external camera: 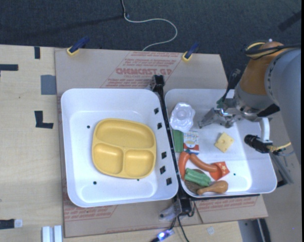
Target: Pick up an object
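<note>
Approach step — my pincer (216, 117) hangs spread open, gripping nothing, over the right bin (263, 185). Cheese wedge (223, 142) lies just below it, clear cup (182, 116) to its left. Next: descend onto one, then close.

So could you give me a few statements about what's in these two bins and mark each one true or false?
1. The yellow divided plate lies in the left bin. True.
2. The cheese wedge sits on the plate. False: it lies in the right bin, apart from the other items.
3. The gripper hangs over the right bin. True.
4. The carrot lies outside both bins. False: it is in the right bin, beside the drumstick.
5. The gripper holds the crumpled clear plastic. False: the plastic lies beside it.
</note>
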{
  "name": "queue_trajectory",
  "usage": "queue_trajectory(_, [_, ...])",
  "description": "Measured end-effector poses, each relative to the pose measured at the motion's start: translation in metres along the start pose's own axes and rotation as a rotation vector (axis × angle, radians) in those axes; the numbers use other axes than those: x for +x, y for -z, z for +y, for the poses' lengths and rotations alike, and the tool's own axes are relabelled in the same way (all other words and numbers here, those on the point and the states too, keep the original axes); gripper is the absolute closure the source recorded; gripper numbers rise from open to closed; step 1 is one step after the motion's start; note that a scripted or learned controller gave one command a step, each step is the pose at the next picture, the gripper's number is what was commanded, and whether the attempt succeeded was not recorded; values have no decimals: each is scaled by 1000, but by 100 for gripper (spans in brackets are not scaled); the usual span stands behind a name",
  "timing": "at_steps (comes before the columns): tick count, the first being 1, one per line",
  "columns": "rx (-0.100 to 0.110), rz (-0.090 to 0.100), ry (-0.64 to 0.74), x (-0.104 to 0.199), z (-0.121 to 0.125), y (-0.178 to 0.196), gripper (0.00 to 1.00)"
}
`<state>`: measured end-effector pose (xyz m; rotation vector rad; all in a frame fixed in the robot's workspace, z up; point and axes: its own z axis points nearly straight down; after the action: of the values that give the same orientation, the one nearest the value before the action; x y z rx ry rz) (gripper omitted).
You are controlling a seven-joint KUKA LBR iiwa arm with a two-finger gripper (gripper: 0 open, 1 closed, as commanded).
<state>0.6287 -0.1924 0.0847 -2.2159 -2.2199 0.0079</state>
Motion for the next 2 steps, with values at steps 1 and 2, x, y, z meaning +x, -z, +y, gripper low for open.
queue_trajectory(1, [-7,-2,0,0,0,0,0])
queue_trajectory(2, [-7,-2,1,1,1,11,100])
